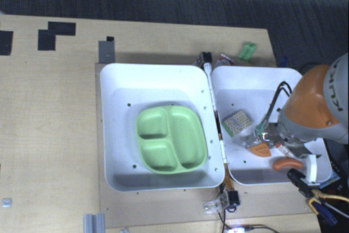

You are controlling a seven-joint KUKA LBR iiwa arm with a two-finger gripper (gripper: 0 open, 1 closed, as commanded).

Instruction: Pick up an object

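Speckled block (236, 122) lies in our right bin (240, 82), just beside the lowered pincer (260, 142). We cannot tell its grip; next we need a centred closing.

Green divided plate (171, 138) lying in left bin (117, 117); gripper (260, 139) hanging low in right bin (240, 82) beside patterned block (237, 122), orange piece (262, 150).
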